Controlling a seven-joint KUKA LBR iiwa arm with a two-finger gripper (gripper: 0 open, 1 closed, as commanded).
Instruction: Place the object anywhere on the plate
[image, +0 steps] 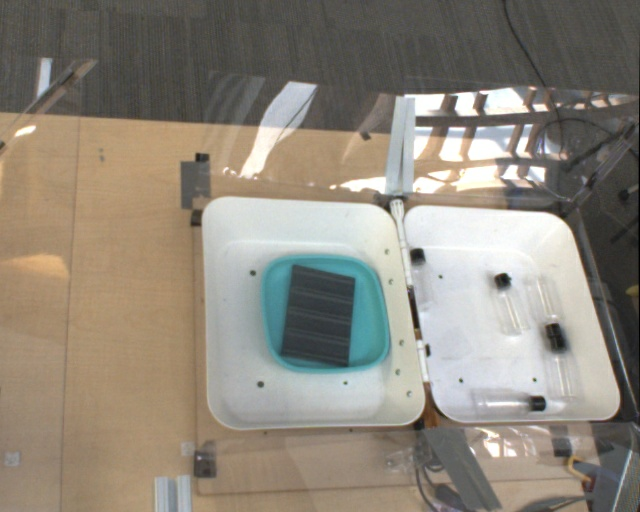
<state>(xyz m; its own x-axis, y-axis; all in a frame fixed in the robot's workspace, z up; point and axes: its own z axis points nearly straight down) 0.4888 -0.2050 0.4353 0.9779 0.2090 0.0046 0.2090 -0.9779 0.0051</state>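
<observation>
Camera view | dark ridged block (319, 315) lay on teal plate (285, 345), left bin (230, 385) | placement judged done; gripper state: cannot tell.

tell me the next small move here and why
Probably none beyond keeping the arm clear: the dark ribbed block already lies flat on the teal plate in the left bin, inside the plate's rim. The clear tubes lie in the right bin.
</observation>
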